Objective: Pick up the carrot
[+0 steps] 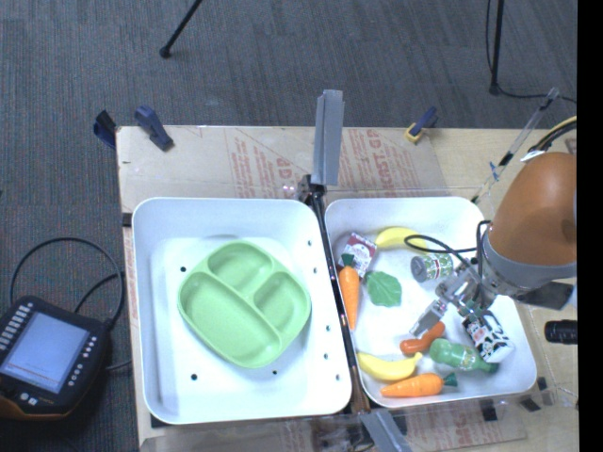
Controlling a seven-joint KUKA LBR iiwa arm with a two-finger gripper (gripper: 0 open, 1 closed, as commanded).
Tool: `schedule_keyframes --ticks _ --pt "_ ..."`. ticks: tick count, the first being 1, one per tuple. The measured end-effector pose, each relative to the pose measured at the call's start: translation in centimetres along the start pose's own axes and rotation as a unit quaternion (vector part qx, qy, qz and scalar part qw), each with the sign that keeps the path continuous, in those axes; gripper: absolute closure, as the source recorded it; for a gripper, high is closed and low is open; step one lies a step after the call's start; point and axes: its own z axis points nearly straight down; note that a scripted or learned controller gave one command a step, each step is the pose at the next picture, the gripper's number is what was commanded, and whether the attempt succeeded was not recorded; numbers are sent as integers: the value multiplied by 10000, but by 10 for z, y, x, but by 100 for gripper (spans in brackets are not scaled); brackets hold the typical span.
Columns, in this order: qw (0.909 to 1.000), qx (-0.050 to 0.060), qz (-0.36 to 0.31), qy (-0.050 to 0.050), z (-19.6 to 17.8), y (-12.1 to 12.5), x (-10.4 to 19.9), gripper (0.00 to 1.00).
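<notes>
My arm hangs over the right bin, gripper low among the toys, can't tell its state. One carrot lies by the left wall, another at the front. Crowded spot, so I might nab the banana instead.

Carrot beside the right bin's left wall; green plate in the left.
</notes>
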Motion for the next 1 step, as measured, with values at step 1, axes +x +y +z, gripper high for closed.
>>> schedule_keyframes --ticks 1 --pt "9982 -26 606 -45 58 -42 8 0"
